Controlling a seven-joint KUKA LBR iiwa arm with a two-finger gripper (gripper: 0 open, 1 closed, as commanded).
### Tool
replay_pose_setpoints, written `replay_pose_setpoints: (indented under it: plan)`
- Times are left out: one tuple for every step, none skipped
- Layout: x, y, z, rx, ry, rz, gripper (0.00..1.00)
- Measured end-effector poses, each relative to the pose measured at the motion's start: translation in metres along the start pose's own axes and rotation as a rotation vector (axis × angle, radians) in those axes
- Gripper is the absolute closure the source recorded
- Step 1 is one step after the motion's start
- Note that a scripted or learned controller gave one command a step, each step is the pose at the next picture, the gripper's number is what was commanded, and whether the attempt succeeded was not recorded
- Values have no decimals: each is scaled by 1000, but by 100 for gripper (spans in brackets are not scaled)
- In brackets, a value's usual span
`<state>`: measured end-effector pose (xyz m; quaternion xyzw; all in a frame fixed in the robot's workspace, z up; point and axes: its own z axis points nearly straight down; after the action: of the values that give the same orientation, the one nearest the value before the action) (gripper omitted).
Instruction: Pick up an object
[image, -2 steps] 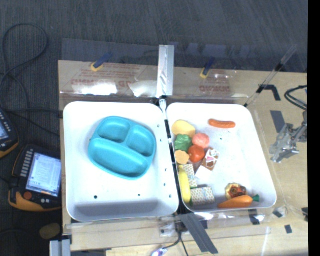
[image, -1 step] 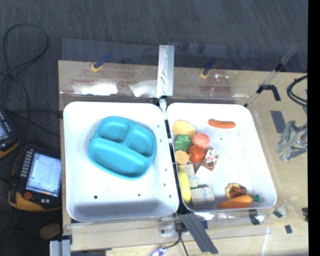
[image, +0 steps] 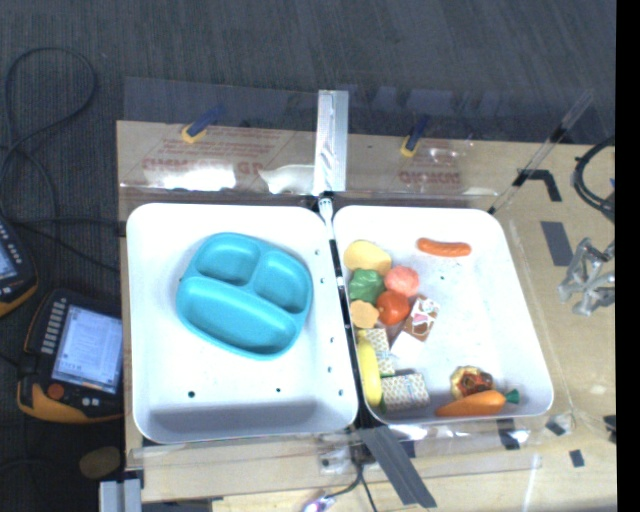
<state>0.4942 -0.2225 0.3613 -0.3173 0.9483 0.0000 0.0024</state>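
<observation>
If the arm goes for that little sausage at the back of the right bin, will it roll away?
The sausage looks rounded and slim, so it would probably roll sideways if nudged. It lies apart from the other toys, so nothing nearby would stop it. Its glossy skin may slip.

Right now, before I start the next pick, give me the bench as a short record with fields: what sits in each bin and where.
left bin: one blue divided plate, upside unclear, lying near the middle
right bin: toy food, mostly crowded along its left wall
far side of right bin: sausage, lying alone
left wall cluster: yellow piece, green piece, pink and red pieces, banana
near right corner: carrot, beside a small round item
open floor: middle and right of right bin
</observation>
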Motion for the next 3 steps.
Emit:
replay_pose_setpoints:
  plan:
    - [-3, 0, -10, 1, -5, -1, 100]
    - [-59, -44, 10, -1, 0, -367, 100]
    - [-18, -13, -17, -2, -1, -345, 100]
